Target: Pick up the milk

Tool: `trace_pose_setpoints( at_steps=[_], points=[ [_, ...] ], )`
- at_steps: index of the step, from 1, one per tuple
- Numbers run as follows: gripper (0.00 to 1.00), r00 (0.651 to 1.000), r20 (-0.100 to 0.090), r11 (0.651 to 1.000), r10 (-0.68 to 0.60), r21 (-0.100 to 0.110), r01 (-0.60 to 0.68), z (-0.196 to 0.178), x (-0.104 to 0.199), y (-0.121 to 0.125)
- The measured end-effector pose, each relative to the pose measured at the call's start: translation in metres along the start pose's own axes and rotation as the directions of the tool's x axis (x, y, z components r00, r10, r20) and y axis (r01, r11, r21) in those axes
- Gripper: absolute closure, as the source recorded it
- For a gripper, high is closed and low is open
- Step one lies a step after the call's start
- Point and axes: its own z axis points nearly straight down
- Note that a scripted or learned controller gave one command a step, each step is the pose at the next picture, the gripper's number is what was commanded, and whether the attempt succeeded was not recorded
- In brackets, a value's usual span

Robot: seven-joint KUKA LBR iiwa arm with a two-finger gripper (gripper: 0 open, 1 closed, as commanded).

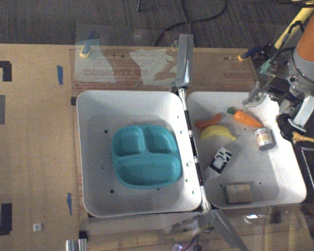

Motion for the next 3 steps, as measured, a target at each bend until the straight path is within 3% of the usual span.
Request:
trace_pose_setpoints(
  at_steps=[1, 2, 3],
  points=[
    [0.00, 0.999, -0.001, 0.999, -0.036, 0.001, 0.036, 0.134, 0.038, -0.026],
    [0.00, 1.000, -0.005, 1.000, -0.029, -0.006, 0.029, 0.224, -0.015, -0.051],
    [1.00, 1.000, -0.004, 1.000, -0.023, -0.005, 0.023, 0.215, -0.017, -0.051]
  ],
)
